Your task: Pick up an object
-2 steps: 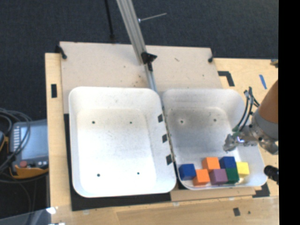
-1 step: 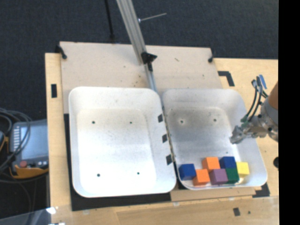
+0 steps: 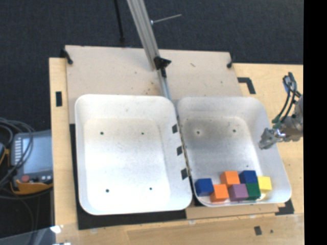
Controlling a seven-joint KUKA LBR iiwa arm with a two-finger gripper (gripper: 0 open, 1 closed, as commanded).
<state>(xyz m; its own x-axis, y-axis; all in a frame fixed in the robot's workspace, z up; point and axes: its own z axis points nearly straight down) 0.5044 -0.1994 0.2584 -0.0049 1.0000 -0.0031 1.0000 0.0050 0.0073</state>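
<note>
You have two shallow white plastic bins side by side on the pale wooden bench [image 3: 127, 68]: the left bin [image 3: 127, 152] and the right bin [image 3: 225, 126]. A slanted aluminium rail [image 3: 145, 27] runs down to the seam between them. At the bench's left edge sits a grey control pendant [image 3: 30, 160] with its cables. The metal two-finger gripper [image 3: 268, 139] hangs over the right bin's right rim; whether its claw is open or closed you cannot tell (too small, too blurred). Seven small wooden cubes [image 3: 235, 185] cluster touching in the right bin's near corner: two blue, two orange, one purple, one green, one yellow.
</note>
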